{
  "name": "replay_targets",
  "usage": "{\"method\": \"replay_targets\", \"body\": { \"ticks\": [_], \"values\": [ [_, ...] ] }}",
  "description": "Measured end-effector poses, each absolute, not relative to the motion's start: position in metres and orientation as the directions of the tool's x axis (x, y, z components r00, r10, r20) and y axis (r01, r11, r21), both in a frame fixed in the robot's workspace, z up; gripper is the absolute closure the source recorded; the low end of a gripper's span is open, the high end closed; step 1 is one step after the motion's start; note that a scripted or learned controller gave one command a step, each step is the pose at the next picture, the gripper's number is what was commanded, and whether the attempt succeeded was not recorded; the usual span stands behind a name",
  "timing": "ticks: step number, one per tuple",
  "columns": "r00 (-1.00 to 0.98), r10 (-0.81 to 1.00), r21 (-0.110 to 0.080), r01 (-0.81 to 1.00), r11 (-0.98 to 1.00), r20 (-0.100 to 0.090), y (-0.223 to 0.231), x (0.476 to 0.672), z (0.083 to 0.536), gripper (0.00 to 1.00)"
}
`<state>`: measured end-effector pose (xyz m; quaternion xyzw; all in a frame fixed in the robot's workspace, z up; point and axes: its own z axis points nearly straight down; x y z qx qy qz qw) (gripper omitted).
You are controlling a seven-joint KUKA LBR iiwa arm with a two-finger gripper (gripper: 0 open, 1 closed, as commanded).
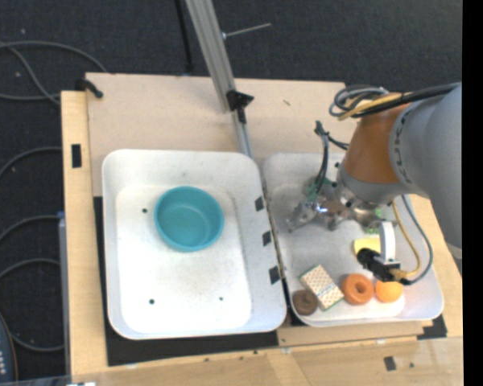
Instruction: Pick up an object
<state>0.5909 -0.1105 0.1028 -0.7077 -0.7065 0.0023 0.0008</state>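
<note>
My gripper (pixel 310 212) hangs low over the upper left part of the right bin (pixel 283 174), under the orange wrist band. Nothing shows in its grip. Along that bin's front edge lie a dark brown round piece (pixel 306 301), a pale patterned block (pixel 322 286), an orange ring (pixel 356 289) and an orange ball (pixel 389 292). A small yellow piece (pixel 369 243) sits just right of the gripper, partly hidden by the wrist. In the left bin (pixel 129 296) a teal bowl (pixel 189 218) stands upright.
A slanted metal pole (pixel 217 55) rises from the bench behind the bins. Cables loop around the wrist on the right. The wall between the two bins (pixel 272 248) runs close to the gripper's left.
</note>
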Motion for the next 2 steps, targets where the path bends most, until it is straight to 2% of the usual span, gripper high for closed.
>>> {"method": "replay_targets", "body": {
  "ticks": [1,2],
  "values": [
    [0.008,1.000,0.003,1.000,-0.008,0.000,-0.111,0.593,0.117,1.00],
    [0.002,1.000,0.005,1.000,-0.002,0.000,-0.110,0.595,0.160,1.00]
  ]
}}
